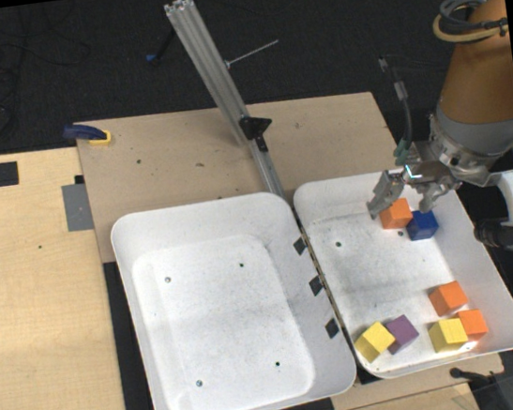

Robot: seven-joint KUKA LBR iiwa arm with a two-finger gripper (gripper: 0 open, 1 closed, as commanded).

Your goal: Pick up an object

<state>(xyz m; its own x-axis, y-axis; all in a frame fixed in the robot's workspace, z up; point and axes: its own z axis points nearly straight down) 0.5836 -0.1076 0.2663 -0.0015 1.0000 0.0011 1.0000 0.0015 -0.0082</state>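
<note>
Over the far part of the right-hand shallow white bin we see the grey two-finger gripper of the arm, reaching in from the right below the orange band. A small orange foam cube sits at its tips, with one grey finger against its left side, and we read the fingers as clamped on this cube, though the far finger is partly hidden by the wrist. Touching the orange cube on its right is a small blue cube, which lies just beside the fingers and under the wrist; we cannot tell whether it rests on the bin floor or is lifted with the other. Toward the near edge of the same bin we count five more blocks: a yellow cube touching a purple cube near the bin's left corner, and, well apart from those at the right corner, an orange block, a second yellow cube and another orange block touching it. That makes three orange, two yellow, one purple and one blue in all, seven pieces. The left-hand shallow white bin stands just beside the right one on the light wooden table, with three small black clips along the seam between them.
</note>
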